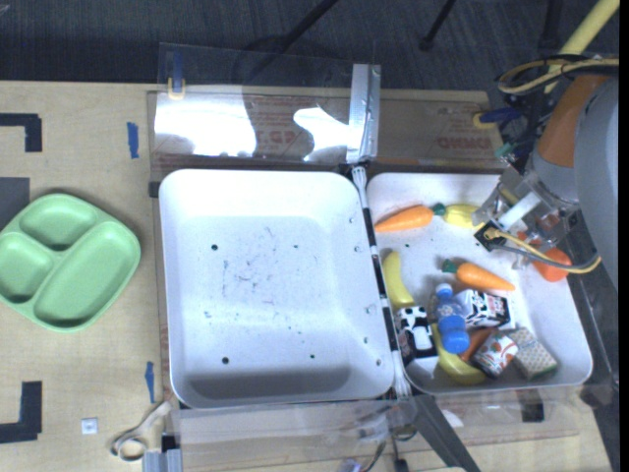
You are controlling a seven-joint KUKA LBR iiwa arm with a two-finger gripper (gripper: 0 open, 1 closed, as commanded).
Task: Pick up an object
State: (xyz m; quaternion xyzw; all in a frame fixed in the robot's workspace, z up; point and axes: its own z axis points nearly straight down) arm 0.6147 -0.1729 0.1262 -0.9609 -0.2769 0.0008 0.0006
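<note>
The arm [595, 141] is a smooth, rounded grey casing, with an orange band [562, 131] wrapped round it above the wrist. Yellow and dark cables [536, 72] loop loosely over its top, and a blue and green fitting sits beside them. Below the band the wrist narrows to a boxy grey and white block [519, 205] carrying small black parts with a yellow mark. A thin yellow wire [536, 252] trails beneath it.
</note>
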